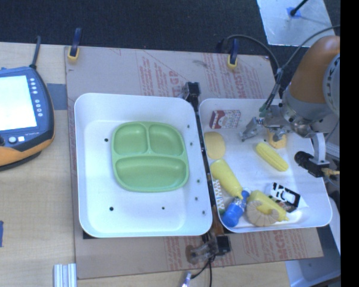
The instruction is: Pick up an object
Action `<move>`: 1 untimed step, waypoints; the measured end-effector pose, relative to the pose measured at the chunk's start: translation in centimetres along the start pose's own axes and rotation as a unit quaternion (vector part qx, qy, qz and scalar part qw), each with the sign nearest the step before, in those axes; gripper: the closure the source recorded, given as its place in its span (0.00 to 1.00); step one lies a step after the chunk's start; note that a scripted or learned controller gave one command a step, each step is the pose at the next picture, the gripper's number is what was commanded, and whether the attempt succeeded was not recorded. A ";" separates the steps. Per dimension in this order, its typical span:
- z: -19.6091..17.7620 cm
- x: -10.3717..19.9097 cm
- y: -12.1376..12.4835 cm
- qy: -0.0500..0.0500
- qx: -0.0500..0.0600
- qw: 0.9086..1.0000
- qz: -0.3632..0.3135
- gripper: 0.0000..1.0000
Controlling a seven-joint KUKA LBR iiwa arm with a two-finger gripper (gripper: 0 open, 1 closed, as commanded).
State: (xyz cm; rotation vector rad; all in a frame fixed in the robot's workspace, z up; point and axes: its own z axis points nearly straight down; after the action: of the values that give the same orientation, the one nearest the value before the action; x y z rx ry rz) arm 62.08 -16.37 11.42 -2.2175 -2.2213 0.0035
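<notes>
My gripper (257,131) hangs low over the back of the right bin (316,217), its fingers open and nothing seen between them. A small yellow-brown piece (277,140) lies just right of it, and a corn cob (271,156) just in front. A red and white packet (224,119) sits to its left. Further forward lie a pale round disc (214,143), a long yellow piece (226,177), a blue item (232,213), a tan and yellow lump (264,208) and a black and white item (285,194).
The left bin (93,214) holds a green divided plate (149,157). A control pendant with a screen (12,115) rests on the bench at far left. Clamps (73,51) and a black cable (251,40) sit along the back edge.
</notes>
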 end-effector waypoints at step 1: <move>2.2 -3.0 -3.0 -0.001 0.000 1.000 -0.001 0.00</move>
State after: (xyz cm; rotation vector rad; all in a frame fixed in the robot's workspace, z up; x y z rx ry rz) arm 59.13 -19.37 9.18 -2.2157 -2.2239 0.0055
